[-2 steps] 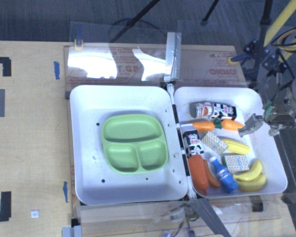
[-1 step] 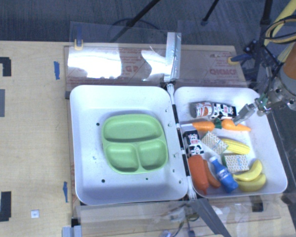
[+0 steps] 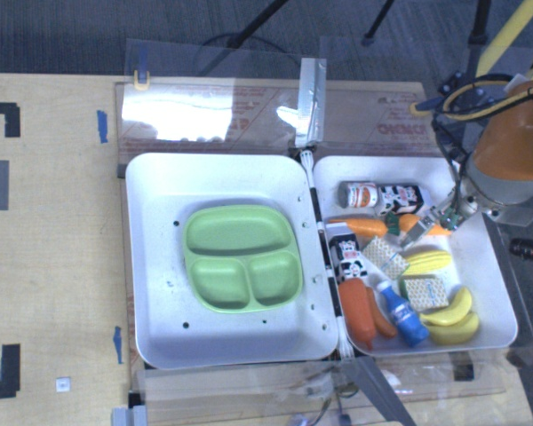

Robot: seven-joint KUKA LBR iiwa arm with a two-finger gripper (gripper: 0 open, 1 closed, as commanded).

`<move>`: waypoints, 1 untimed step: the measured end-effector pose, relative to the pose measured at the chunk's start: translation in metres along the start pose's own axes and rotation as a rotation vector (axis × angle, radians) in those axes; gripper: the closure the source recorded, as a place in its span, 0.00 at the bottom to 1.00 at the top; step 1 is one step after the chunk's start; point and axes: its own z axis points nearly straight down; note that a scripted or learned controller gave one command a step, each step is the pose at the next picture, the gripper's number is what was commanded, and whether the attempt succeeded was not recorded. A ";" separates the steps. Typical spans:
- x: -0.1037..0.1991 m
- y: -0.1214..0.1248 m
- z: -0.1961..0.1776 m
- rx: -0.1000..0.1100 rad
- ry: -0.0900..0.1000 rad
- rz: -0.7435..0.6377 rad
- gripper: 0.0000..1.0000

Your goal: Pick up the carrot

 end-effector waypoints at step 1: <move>-0.001 -0.001 -0.010 0.000 0.000 0.002 1.00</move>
